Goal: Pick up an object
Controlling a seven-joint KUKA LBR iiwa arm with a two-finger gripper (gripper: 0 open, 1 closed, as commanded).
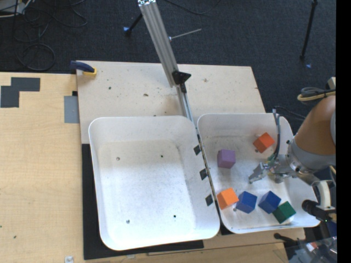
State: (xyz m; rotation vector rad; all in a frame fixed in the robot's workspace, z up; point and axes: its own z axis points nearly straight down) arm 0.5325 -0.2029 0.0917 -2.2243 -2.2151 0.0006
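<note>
In the right bin (241, 126) lie several small blocks: an orange one (264, 142) at the back right, a purple one (226, 158) near the middle, another orange one (227, 198) at the front left, two blue ones (247, 201) (269, 201) and a green one (284, 212) along the front. My gripper (262, 172) reaches in from the right and hangs low over the bin's middle, between the purple block and the blue blocks. Its fingers look spread, with nothing between them.
The left bin (142, 223) stands beside the right one, with a row of black clips (203, 173) along their shared edge. A slanted metal pole (162, 45) rises behind the bins. The arm's orange band (318, 127) looms over the right bin's right edge.
</note>
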